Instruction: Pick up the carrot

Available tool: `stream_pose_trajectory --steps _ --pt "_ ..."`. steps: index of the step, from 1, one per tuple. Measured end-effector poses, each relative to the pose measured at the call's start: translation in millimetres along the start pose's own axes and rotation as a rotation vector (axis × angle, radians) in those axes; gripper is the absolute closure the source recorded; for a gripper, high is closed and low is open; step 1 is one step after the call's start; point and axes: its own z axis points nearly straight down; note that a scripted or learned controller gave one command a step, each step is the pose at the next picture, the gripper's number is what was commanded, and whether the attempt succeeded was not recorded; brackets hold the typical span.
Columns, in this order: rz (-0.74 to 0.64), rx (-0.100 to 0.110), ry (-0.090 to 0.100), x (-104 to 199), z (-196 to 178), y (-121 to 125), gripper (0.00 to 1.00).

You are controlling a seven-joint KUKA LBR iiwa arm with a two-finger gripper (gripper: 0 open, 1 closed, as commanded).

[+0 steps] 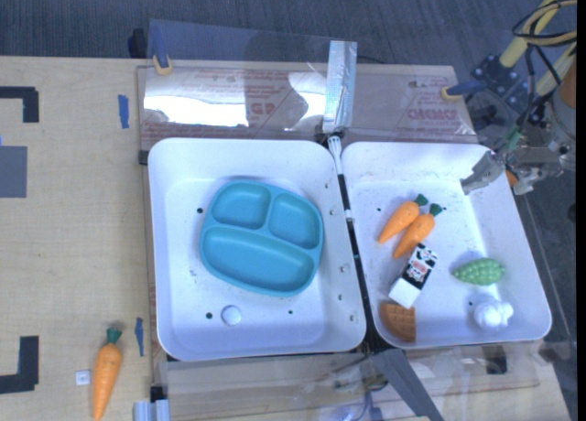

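Claw: the gripper [494, 172] sits at the right edge of the frame over the right bin's [536, 254] upper right rim; whether its fingers are spread or pressed together cannot be told.
Carrots in right bin: two carrots [409, 221] lie side by side, touching, in the upper left part, left of and below the claw, well apart from it.
Nearby: a black-and-white carton [414, 276] just below them; a green piece [479, 271] lower right.
Left bin: a blue divided plate [262, 237].
Bench: a third carrot [107, 370] at lower left.
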Motion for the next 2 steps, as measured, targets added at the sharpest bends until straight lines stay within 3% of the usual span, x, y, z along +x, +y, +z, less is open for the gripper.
stream_pose_trajectory --steps 1,2 --pt "-0.001 -0.004 -0.001 0 -11 1 1.0" --pt "-0.034 0.004 0.0 -9 49 -4 1.0"
